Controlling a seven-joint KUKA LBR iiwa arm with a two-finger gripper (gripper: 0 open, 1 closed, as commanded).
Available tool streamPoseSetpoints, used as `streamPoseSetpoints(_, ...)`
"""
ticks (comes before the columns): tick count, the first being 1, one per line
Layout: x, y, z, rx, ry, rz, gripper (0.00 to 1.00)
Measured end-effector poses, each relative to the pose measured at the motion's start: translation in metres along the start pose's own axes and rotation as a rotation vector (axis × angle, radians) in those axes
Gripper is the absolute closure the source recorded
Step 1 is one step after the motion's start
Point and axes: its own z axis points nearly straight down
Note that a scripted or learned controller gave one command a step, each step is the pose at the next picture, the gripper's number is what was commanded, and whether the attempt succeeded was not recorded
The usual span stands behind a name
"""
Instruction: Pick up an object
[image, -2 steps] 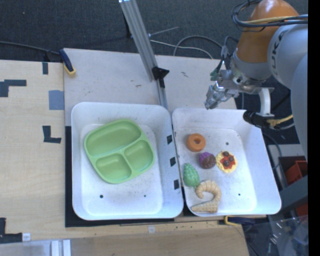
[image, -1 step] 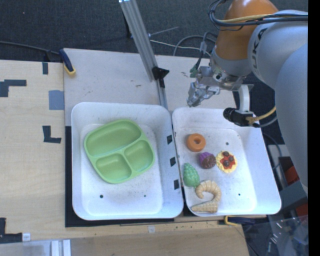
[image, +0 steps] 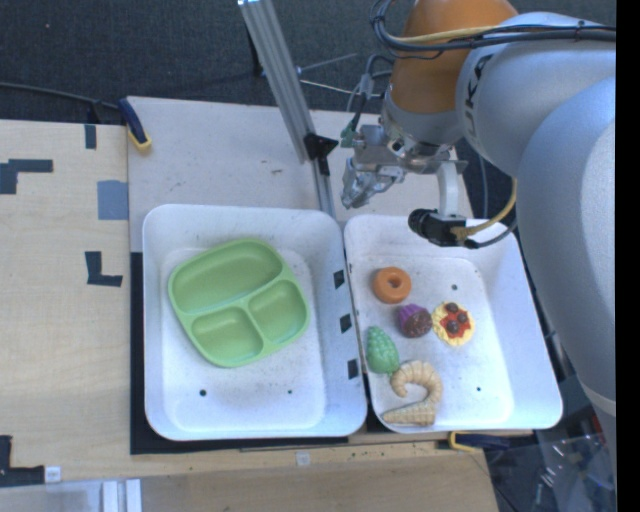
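End effector (image: 362, 186), finger state indiscernible, above right bin's (image: 500, 400) far-left corner; toy doughnut (image: 392, 285) nearest, lying toward the camera, other toys beyond

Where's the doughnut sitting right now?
The doughnut lies in the right bin, toward its far left part, just up-left of the purple toy and below the gripper.

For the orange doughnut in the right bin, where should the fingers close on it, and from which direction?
The doughnut lies flat with its hole facing up, so coming straight down from above looks best. Close the fingers across the outer ring, or put one finger in the hole and one outside. Its upper and left sides are bare bin floor; the purple piece sits close below it, so avoid that side.
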Motion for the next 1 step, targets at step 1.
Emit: streamPoseSetpoints(1, 0.0547, 0.0018, 0.0205, 0.003, -0.001, 0.001, 1.00)
